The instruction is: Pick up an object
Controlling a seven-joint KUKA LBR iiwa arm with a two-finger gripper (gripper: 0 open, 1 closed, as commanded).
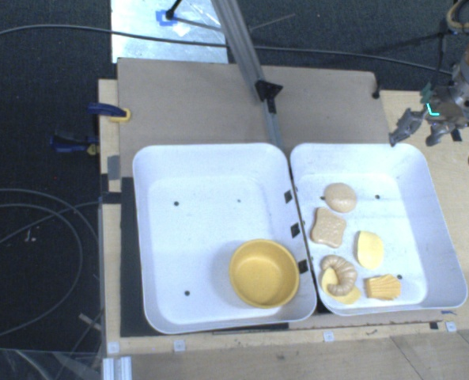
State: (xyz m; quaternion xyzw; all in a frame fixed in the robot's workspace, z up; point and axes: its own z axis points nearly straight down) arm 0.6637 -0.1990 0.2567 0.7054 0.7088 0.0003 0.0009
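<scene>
My gripper [422, 128] hangs spread and empty beyond the right bin's [444, 236] far corner; I should centre over the round bun [339, 197] before descending.

arm: upper right, wrist low | fingers [421, 130]: spread, nothing between

Overhead slant (1 camera) on bins [218, 153].
</scene>
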